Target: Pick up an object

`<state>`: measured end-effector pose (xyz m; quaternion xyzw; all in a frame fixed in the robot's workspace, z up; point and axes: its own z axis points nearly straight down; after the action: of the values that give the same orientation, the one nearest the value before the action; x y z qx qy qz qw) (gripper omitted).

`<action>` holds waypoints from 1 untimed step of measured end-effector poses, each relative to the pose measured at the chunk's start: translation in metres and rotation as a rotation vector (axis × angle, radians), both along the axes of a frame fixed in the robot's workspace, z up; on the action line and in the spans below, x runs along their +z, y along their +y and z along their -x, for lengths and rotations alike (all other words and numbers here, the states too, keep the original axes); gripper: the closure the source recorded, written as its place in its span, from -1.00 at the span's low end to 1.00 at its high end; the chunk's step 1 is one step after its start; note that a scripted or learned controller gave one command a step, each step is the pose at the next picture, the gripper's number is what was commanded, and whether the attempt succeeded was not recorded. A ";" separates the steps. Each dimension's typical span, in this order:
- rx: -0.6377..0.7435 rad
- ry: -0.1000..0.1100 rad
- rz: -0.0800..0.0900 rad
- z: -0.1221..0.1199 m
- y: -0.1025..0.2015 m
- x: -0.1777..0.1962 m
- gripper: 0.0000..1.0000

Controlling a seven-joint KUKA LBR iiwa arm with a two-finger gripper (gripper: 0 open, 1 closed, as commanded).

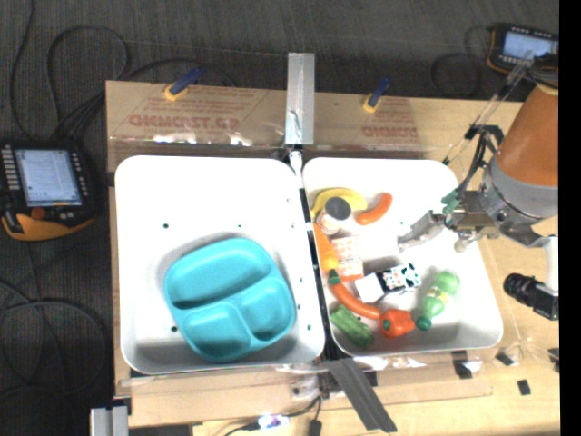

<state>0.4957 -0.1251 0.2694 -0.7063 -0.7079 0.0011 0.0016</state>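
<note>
My gripper hovers over the right bin, above its bare white floor near the middle right. Nothing shows in its grasp. Left of it lie a yellow banana-shaped toy with a dark round piece on it and a small orange curved toy. Below the gripper sit a black-and-white patterned block, a white block, a green bottle, a red-orange round toy, a long orange toy and a green leafy toy.
The left bin holds a blue divided tray. A pale printed box lies by the wall between the bins. The arm's orange band is at the right. A pendant rests on the floor at left.
</note>
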 end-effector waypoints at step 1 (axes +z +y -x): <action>0.004 0.000 0.001 -0.056 0.001 -0.079 -1.00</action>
<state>0.5515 -0.1242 0.1907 -0.7048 -0.7094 0.0013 0.0014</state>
